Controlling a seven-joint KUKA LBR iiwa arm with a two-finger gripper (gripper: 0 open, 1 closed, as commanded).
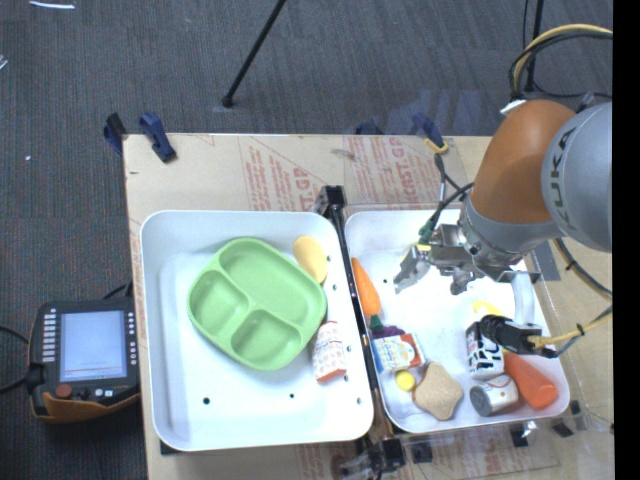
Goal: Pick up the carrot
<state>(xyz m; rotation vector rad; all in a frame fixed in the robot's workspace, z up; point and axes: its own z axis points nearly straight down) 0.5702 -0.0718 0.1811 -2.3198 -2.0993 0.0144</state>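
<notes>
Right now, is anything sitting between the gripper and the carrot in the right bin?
Nothing visible does. The carrot lies along the right bin's left wall, and the gripper is to its right over bare bin floor. A small pouch lies just past the carrot's lower end, off that line.

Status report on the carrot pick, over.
Gripper open, holding nothing, above the right bin. Carrot lies at that bin's left wall, apart from the gripper. Small pouch near the carrot's lower end.
</notes>
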